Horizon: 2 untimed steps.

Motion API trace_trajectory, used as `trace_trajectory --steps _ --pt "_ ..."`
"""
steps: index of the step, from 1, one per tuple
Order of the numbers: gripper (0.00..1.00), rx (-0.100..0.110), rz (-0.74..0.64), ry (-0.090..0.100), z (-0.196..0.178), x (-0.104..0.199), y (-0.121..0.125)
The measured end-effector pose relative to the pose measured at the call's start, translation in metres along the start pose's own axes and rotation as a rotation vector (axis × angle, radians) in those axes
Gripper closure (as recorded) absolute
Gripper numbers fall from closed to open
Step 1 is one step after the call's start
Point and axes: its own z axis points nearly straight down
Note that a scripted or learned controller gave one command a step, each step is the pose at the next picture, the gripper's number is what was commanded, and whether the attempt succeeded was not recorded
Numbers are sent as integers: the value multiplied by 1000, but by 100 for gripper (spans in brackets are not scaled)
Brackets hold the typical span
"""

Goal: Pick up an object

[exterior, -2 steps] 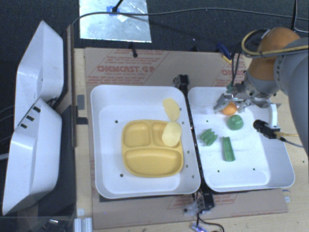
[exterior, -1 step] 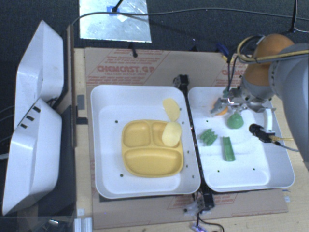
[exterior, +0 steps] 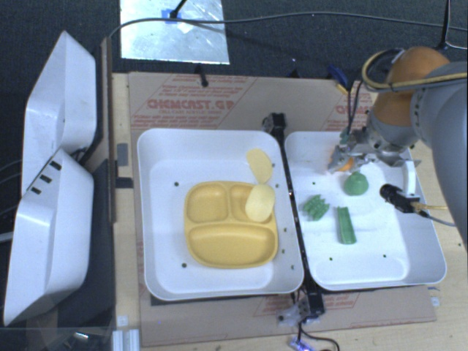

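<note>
Down at the front, two white bins point(exterior: 219, 287) sit side by side on the desk. Left bin holds a big yellow tray point(exterior: 227, 232). Right bin has a green ball point(exterior: 356, 183) just under the gripper point(exterior: 351, 159). It should drop straight down over the ball. I cannot tell if it is gripping; the arm hides it.

Divided tray point(exterior: 219, 243) in left bin point(exterior: 157, 196); ball point(exterior: 356, 183) in right bin point(exterior: 417, 262).

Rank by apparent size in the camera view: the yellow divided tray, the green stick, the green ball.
1. yellow divided tray, by far the largest.
2. green stick, long and narrow.
3. green ball, shorter but rounder; its area looks close to the stick's, so this order is unsure.
</note>
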Motion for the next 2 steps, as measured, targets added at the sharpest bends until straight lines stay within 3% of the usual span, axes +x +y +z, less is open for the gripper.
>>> trace_trajectory --steps 2 --pt "100 -4 0 0 -104 7 8"
